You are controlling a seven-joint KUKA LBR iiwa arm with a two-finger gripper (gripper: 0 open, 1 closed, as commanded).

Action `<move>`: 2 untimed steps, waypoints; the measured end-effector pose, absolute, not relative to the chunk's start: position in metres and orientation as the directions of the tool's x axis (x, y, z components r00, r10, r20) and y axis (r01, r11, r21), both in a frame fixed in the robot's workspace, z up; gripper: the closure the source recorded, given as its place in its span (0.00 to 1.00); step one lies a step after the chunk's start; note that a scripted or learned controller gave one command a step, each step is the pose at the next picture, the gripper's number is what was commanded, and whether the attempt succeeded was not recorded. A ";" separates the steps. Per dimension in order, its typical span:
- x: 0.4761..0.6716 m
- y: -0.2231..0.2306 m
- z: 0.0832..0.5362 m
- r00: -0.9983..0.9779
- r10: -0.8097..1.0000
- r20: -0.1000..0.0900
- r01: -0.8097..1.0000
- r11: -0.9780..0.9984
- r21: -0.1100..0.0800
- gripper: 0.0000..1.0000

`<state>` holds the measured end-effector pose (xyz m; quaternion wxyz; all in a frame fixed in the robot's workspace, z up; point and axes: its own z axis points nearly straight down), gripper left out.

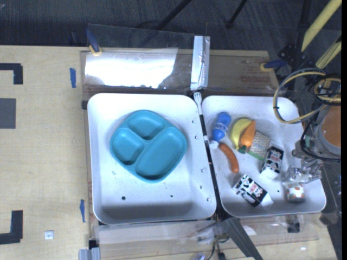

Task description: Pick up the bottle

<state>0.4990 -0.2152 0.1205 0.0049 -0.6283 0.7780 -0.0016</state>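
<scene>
Gripper (pixel 303 173) is seen at right bin's (pixel 287 104) right edge; jaw state cannot be told, nothing seen held. Bottle (pixel 220 125) lies well apart, against the bin's left wall, beside banana (pixel 241 130). Approach judged not begun.

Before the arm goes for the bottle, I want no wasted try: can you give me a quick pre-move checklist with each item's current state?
1. Blue bottle in view in the right bin, near its left wall: ok.
2. Bottle top unobstructed from above: ok.
3. Space around the bottle: not ok; the banana lies close on its right, the orange sausage-shaped toy just below.
4. Gripper over the bottle: not ok; it sits at the bin's right side.
5. Finger opening: cannot tell.
</scene>
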 end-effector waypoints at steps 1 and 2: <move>0.498 -0.215 0.114 0.073 -0.997 0.011 -0.997 -0.074 -0.031 1.00; 0.489 -0.204 0.117 0.561 -0.828 0.009 -0.827 -0.561 -0.018 1.00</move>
